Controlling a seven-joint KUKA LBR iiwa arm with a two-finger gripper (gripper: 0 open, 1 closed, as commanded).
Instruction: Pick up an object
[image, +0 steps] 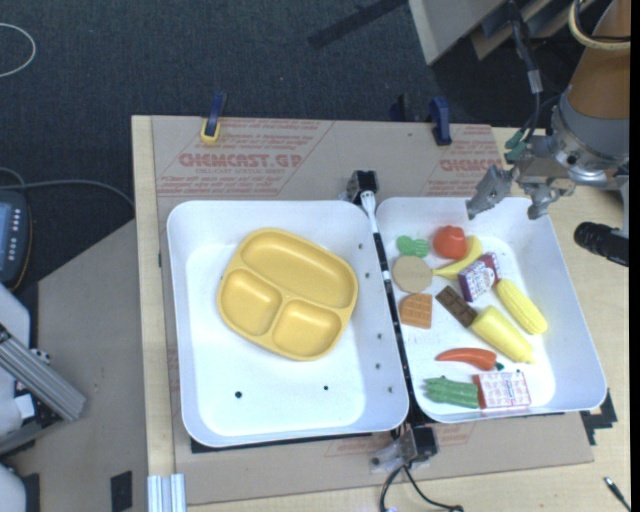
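The gripper (512, 198) hangs over the far edge of the right bin (575, 300), its two grey fingers (487, 192) spread apart with nothing between them.

Just below it in that bin lies a heap of toy food. Nearest the fingers is a glossy red tomato (450, 241), touching a banana (458, 264) and close to a small green piece (411, 244). A round tan disc (411, 273) sits above an orange wedge (416, 310). A dark brown bar (456, 306) lies slantwise beside a maroon packet (480, 277) whose label is too small to read. Toward the near right are a ribbed corn cob (521, 305) and a smooth yellow block (502, 334). Nearer still lie a red chili (466, 356), a bunch of green beans (450, 392) and a flat red-and-white box (503, 389); its print cannot be read.

The left bin (195, 300) holds a yellow plastic tray (288, 293) with three rounded compartments, one long and two small, all bare.

Both bins are shallow white plastic, set side by side on a board (150, 200) printed "CHEMCAST" in red. A yellow clamp (212, 121) and a blue clamp (439, 119) grip its far edge.
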